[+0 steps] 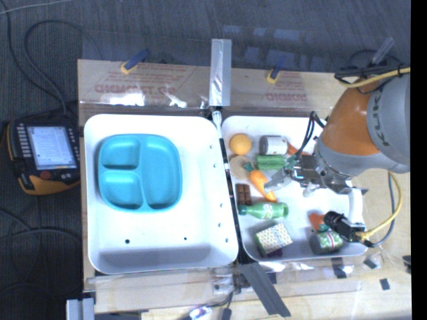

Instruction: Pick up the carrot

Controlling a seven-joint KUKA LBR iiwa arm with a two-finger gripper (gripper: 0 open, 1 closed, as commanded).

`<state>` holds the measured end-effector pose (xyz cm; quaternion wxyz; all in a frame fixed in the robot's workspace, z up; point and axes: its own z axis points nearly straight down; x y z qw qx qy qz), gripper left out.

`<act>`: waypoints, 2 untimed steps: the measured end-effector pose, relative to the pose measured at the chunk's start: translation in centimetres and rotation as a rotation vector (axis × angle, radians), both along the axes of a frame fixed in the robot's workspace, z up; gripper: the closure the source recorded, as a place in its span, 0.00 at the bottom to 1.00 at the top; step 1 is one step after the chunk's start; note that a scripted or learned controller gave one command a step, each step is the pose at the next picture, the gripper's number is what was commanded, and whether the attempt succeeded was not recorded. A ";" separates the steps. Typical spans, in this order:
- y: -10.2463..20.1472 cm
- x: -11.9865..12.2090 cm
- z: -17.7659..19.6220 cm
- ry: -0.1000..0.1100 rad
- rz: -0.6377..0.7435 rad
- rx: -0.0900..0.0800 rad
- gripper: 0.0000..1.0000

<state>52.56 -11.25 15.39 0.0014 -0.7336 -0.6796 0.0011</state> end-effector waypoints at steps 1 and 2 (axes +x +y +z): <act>0.9 0.8 -6.4 -0.011 0.086 -0.003 0.00; 1.0 1.0 -5.5 -0.014 0.087 -0.001 1.00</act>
